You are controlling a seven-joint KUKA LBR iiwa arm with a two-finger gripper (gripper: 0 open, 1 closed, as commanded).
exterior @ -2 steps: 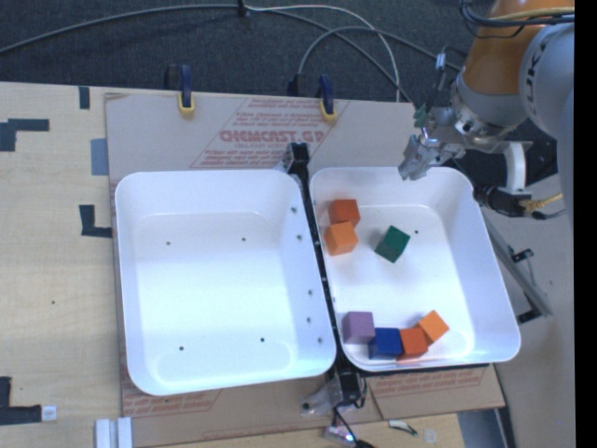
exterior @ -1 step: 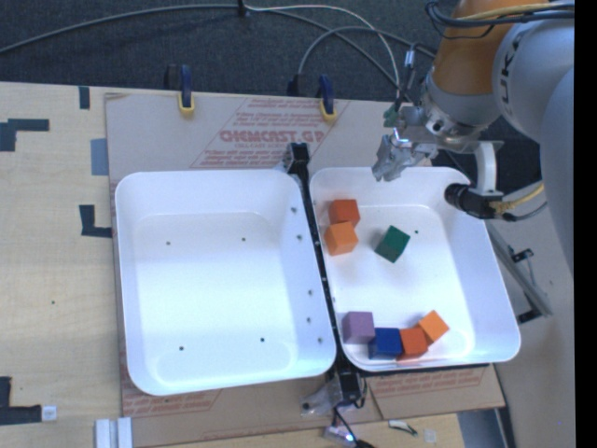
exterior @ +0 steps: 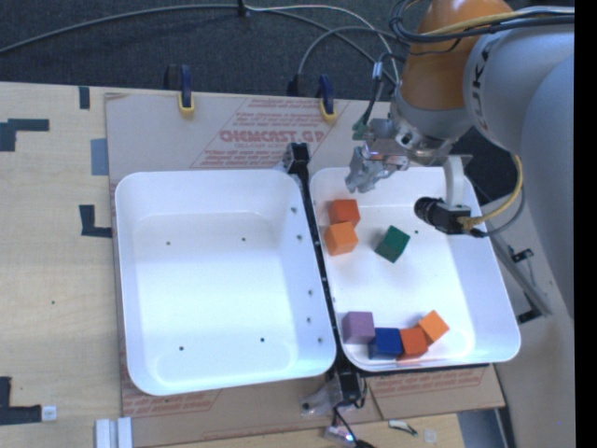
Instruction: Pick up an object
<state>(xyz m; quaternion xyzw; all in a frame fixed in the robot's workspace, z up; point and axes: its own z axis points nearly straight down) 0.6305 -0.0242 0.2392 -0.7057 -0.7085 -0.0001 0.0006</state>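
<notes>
My gripper point(exterior: 365, 176) hangs over the back of the right bin point(exterior: 485, 292), just above and right of an orange cube point(exterior: 343, 211). A second orange cube point(exterior: 340, 238) touches that one on its near side. A green cube point(exterior: 393, 244) lies a little to the right of them. At the bin's front edge sit a purple cube point(exterior: 358, 326), a blue cube point(exterior: 384, 343) and two more orange cubes point(exterior: 424, 332). Nothing shows between the fingers.
The left bin point(exterior: 126, 278) stands beside the right one, with a black divider point(exterior: 312, 250) between them. Cardboard lies under both bins, held by blue and yellow clamps point(exterior: 186, 91) at the back. A black cylinder on the arm point(exterior: 437, 214) overhangs the right bin.
</notes>
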